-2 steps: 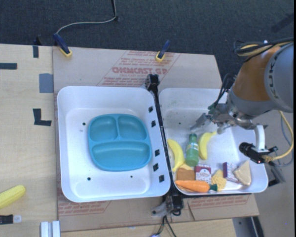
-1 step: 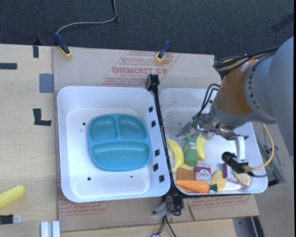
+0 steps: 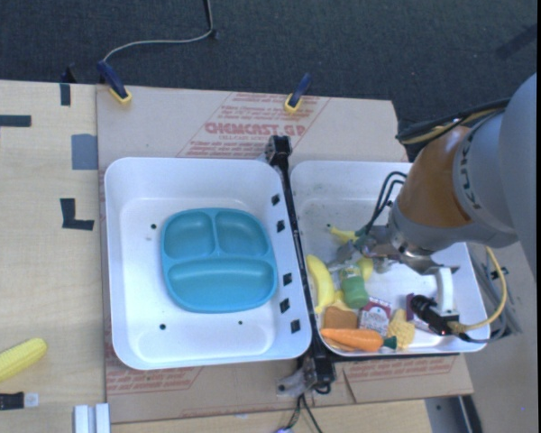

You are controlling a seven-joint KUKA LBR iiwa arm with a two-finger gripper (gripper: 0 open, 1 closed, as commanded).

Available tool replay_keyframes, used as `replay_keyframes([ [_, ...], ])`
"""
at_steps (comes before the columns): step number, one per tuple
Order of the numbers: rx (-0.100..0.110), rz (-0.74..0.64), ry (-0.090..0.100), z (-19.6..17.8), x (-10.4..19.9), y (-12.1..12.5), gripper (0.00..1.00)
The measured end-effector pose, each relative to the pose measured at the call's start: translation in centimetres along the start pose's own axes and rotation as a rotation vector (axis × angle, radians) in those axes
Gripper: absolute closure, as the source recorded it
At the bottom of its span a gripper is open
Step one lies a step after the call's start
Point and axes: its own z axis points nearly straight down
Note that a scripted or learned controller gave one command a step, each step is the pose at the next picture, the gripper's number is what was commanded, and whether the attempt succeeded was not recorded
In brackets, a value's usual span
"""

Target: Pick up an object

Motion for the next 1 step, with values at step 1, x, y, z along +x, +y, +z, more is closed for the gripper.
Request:
replay_keyframes([
  [1, -0.002, -0.001, 0.001, -1.06, 0.06, 0.13, 1.00],
])
